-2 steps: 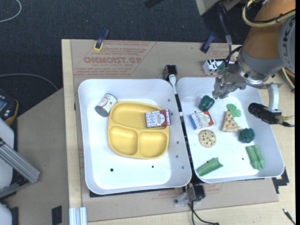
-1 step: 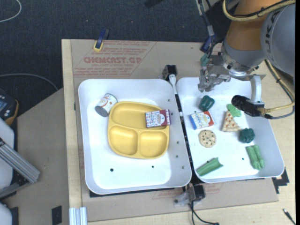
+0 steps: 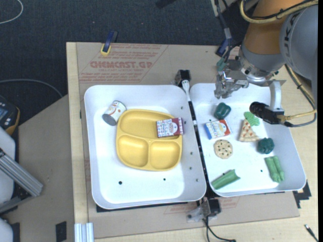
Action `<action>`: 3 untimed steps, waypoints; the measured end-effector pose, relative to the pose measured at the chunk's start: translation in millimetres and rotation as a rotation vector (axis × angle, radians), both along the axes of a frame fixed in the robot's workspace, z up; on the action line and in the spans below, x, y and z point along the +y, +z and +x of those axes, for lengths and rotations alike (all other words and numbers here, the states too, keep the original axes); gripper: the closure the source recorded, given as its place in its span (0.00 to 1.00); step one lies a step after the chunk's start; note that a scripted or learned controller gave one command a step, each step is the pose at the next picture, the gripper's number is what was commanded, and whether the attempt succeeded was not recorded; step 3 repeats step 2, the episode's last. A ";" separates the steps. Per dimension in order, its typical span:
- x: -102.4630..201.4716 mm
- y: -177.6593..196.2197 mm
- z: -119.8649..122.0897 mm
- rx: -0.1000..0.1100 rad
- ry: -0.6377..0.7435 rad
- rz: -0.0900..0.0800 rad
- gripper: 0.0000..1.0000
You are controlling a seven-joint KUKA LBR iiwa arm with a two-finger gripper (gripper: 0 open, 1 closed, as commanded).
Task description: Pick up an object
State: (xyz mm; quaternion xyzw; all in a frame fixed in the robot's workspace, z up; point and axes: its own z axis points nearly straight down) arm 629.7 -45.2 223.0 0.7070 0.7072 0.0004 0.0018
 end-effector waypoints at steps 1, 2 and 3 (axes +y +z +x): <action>4.7 -6.3 -8.2 0.007 0.000 0.002 1.00; -5.1 9.3 -17.0 0.002 -0.001 0.002 1.00; -5.1 9.3 -17.0 0.002 -0.001 0.002 1.00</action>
